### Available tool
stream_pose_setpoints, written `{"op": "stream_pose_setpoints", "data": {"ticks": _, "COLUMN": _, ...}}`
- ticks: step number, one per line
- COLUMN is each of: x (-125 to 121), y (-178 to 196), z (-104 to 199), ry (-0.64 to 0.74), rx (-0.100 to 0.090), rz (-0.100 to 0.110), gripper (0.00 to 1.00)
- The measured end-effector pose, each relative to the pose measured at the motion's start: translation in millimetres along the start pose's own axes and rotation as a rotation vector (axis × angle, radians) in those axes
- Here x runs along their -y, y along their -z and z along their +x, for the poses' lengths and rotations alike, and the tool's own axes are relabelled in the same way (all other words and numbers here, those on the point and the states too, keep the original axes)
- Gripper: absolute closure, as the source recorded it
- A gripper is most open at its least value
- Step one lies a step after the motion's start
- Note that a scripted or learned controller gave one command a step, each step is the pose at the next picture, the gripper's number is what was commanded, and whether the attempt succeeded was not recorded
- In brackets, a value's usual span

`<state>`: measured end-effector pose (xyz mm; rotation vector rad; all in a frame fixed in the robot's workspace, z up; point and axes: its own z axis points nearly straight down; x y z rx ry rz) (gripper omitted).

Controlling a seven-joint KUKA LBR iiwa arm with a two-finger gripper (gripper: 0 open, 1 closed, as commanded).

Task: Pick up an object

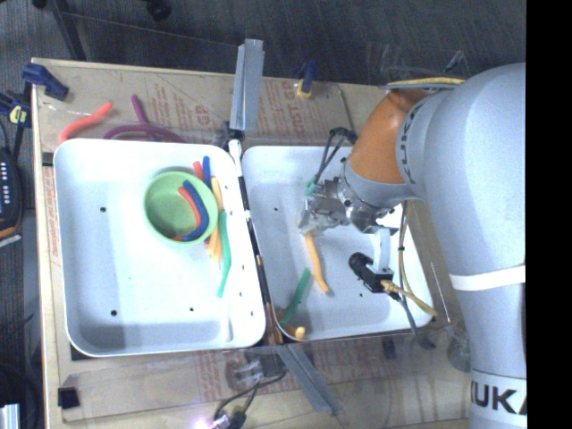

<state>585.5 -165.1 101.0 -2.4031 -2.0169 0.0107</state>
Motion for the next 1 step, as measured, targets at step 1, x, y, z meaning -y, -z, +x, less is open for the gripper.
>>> {"op": "stream_pose_setpoints", "data": {"ticks": 1, "x": 6.9, "y": 80.4, "z": 25.6, "ry": 0.256, "rx": -0.001, "rz": -0.007, "gripper": 1.00}}
